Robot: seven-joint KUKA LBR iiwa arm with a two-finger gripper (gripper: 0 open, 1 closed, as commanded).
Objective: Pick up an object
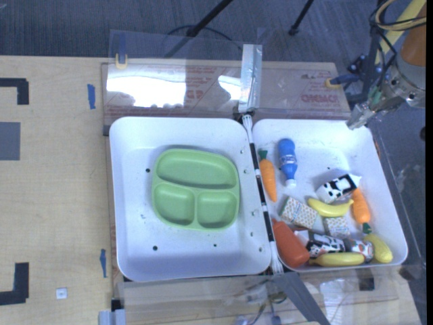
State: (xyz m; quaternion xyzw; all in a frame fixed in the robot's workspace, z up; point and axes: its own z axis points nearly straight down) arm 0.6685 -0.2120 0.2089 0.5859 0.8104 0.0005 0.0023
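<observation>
Up at the far right, the tool (358,117) hangs just over the far right corner of the right bin (392,202); whether it is open or closed cannot be told, and nothing shows in its grip. Toys crowd that bin: a blue bottle (287,160), an orange carrot (268,179) along its left wall, a yellow banana (329,207) near the middle, and a red piece (291,244) at the near left. Inside the left bin (128,202) sits a green divided tray (197,189).
</observation>
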